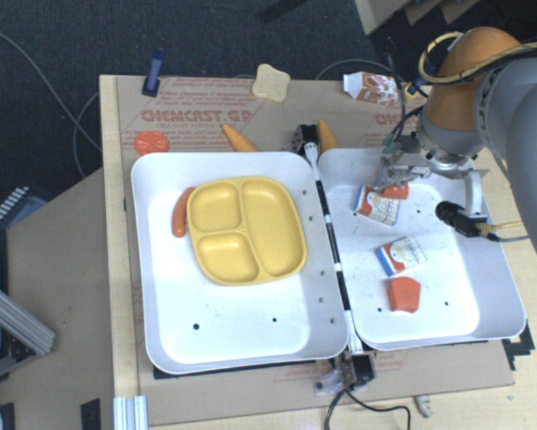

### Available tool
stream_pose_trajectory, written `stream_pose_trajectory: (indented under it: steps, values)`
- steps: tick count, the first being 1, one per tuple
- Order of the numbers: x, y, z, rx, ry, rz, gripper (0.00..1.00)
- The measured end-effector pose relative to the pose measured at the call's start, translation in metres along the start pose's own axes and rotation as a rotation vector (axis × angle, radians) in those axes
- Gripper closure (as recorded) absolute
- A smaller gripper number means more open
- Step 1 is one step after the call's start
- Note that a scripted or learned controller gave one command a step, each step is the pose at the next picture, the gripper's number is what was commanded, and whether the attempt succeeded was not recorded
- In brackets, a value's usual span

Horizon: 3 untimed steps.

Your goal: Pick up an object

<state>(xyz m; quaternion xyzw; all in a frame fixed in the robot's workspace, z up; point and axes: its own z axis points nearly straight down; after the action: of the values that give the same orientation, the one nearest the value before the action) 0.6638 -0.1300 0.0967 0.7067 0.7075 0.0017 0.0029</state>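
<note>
I see the gripper point(395, 176) low over the carton point(381, 203) in the right bin point(497, 276); jaw state I cannot tell, nothing seems lifted yet.

dark carpet floor point(116, 16), cardboard-topped bench point(205, 106)
</note>
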Motion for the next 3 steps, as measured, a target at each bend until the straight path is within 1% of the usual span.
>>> stream_pose_trajectory:
  steps: [1, 2, 3]
  values:
    - [0.002, 0.006, 0.005, -0.003, -0.005, 0.002, 0.0]
    - [0.009, 0.006, 0.004, -0.004, -0.007, 0.003, 0.0]
    - [0.009, 0.007, -0.006, -0.006, -0.007, 0.003, 1.0]
